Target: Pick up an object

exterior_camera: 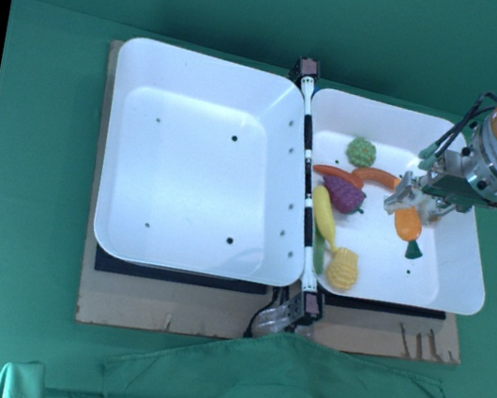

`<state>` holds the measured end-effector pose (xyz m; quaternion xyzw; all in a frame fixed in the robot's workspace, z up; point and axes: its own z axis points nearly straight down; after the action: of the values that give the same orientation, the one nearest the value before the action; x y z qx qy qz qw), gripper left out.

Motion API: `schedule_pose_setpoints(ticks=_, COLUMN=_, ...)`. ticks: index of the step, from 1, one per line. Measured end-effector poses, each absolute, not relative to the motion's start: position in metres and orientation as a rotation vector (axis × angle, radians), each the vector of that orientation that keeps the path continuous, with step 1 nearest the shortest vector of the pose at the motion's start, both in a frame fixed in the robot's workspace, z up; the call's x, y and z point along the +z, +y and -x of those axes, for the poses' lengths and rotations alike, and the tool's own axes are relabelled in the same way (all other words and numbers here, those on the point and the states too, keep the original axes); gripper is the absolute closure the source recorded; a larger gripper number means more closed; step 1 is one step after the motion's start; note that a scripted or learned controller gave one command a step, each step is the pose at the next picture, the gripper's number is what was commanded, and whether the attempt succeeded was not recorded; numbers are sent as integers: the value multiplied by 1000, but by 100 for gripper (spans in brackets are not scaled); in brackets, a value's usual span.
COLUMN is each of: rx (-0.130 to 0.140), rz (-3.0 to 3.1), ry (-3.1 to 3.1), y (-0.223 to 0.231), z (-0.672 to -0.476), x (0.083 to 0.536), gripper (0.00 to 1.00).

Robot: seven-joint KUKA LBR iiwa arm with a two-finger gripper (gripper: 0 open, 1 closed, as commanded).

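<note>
Green cloth [291,391] lay rumpled at the near edge, overlapping the cardboard sheet [163,307] on the worktop [46,158]. Left bin [199,156] sat beside right bin [444,276], the two touching along the middle. Toy food was in the right bin: yellow corn [343,269] nearest, yellow banana [323,212], purple piece [342,195], red-orange chili [337,174], green broccoli [362,151], orange carrot [376,177]. Claw [411,205] hung low over the right bin, directly above an orange carrot with green top [408,227]. Couldn't tell its opening or whether it gripped anything.
</note>
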<state>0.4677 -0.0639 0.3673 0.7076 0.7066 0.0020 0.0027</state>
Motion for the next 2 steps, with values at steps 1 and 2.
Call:
schedule_pose_setpoints(ticks=1, rx=9, rz=-2222, ry=2208, y=-65, z=-468, x=378, gripper=100)
schedule_pose_setpoints(ticks=2, rx=3, rz=-2223, ry=2216, y=-53, z=-468, x=375, gripper=100)
